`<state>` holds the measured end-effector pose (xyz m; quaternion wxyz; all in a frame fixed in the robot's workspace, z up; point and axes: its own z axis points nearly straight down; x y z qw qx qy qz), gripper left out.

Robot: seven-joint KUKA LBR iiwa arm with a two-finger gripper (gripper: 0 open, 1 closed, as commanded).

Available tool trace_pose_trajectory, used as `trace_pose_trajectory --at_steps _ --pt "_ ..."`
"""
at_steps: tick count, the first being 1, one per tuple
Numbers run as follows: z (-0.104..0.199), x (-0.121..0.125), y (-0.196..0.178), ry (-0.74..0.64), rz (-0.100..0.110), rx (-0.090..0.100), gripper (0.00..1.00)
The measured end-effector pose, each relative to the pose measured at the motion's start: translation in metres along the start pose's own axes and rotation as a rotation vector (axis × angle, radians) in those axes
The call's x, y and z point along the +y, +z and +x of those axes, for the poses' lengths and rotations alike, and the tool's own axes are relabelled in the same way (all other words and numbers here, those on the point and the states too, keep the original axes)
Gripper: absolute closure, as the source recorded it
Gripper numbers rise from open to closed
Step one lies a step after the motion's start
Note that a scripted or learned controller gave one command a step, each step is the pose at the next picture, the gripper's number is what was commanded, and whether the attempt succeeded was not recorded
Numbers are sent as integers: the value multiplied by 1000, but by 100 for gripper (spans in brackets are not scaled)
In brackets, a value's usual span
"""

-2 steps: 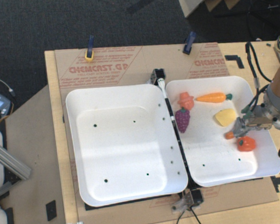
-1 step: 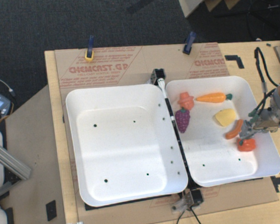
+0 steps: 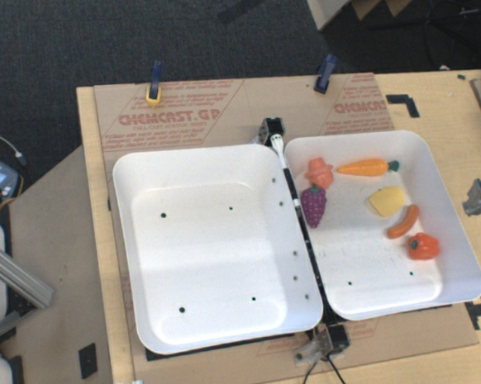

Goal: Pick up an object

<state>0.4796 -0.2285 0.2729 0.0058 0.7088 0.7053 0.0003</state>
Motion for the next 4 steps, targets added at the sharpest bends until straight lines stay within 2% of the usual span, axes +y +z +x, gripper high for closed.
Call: trace_pose_trajectory --at_steps 1,2,3,4 --pt "72 21 -7 -13 4 8 100" --pt "82 -2 25 -5 13 10 100" --pt "53 -2 51 -2 13 9 100" --pt "31 1 -37 -4 -2 2 100"
